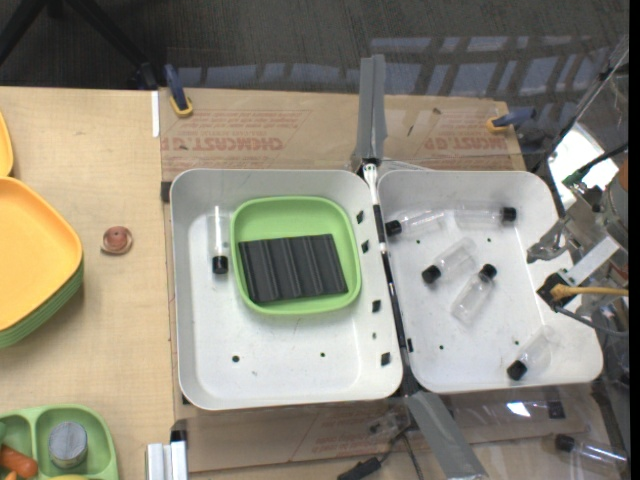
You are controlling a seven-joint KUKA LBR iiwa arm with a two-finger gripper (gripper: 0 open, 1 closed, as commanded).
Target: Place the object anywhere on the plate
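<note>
Pincer [548, 251] at the right bin's [500, 373] right rim is hard to see, so I cannot tell its grip, while one clear tube [219, 238] lies left of the green plate [295, 214].

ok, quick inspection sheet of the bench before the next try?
Surface: two white bins side by side on cardboard.
Job's things: green plate in left bin bearing a dark ribbed block; one vial beside the plate; five clear black-capped vials in right bin.
Clutter: yellow plates, small red knob.
End effector: at right bin's edge, state unclear.
Cables: nothing seen.
Surroundings: clamps, chair base.
</note>
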